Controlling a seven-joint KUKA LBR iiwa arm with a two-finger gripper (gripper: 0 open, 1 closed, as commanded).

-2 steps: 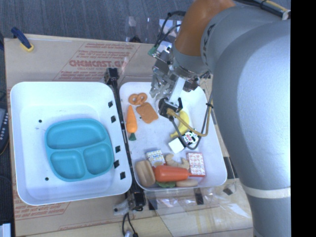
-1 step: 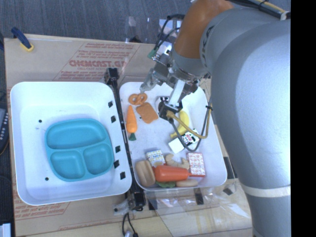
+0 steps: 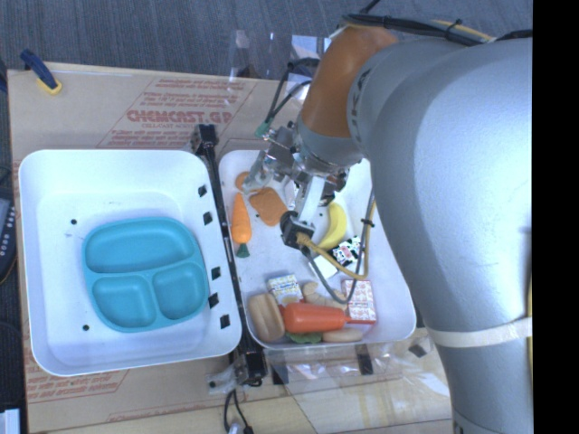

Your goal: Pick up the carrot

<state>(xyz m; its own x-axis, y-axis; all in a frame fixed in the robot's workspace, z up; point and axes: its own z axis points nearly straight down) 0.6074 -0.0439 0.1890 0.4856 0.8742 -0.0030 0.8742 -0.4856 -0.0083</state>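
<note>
The carrot lies along the left wall of the right bin. We judge the hand, near that bin's far-left corner, to be lining up a grasp. We cannot tell whether it is apart or together.

The left bin and the right bin look like smooth white plastic with a soft shine. The blue tray is matt plastic. The carrot looks smooth and slightly glossy. The cardboard beneath is brown and matt. The arm has a smooth grey shell.
</note>
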